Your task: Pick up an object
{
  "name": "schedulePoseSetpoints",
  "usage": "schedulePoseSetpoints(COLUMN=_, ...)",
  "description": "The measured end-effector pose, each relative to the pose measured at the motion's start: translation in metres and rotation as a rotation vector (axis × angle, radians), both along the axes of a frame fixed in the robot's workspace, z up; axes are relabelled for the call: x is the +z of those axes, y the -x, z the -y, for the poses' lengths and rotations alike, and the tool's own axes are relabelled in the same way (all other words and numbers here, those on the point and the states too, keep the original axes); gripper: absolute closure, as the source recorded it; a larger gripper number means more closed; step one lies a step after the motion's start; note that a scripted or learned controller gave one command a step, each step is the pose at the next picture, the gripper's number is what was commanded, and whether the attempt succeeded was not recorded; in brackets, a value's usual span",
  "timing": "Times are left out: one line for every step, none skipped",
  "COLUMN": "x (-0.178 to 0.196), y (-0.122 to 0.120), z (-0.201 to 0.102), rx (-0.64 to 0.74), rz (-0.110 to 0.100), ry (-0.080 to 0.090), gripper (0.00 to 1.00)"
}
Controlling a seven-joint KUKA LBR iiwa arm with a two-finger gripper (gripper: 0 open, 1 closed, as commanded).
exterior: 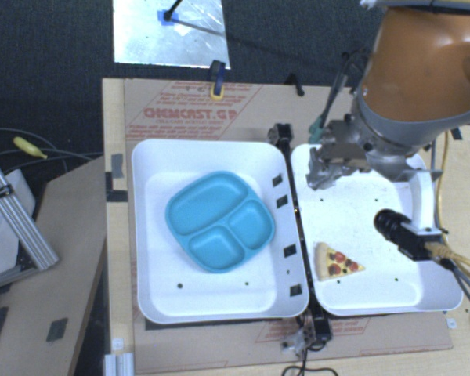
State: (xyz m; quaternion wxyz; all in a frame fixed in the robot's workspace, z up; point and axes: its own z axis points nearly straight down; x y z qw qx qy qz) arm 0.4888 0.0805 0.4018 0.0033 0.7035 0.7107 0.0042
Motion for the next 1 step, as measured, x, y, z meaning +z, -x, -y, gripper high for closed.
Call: schedulePoseSetpoints(x=0.0481, y=-0.0143, z=-0.0163, rx=-0.005, rz=-0.003, ry=-0.001, gripper=1.0)
